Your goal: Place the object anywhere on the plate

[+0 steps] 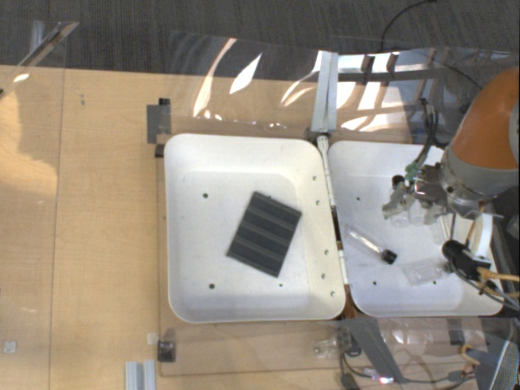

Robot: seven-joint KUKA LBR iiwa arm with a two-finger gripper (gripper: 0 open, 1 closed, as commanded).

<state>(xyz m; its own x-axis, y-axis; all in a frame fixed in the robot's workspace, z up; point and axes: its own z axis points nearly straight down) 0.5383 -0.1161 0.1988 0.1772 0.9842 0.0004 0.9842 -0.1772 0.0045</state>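
Observation:
A dark grey ribbed plate (264, 234) lies tilted in the middle of the left bin (187, 291). In the right bin (366, 299) a slim clear stick with a black tip (372, 247) lies on the floor near the left wall. My gripper (404, 204) hangs over the right bin, up and to the right of the stick and apart from it. The grey arm with its orange band reaches in from the right edge behind it.
A small clear plastic piece (422, 273) lies in the right bin near its front. A metal divider post (325, 96) stands behind the seam between the bins. Cables (471, 266) hang at the arm's wrist.

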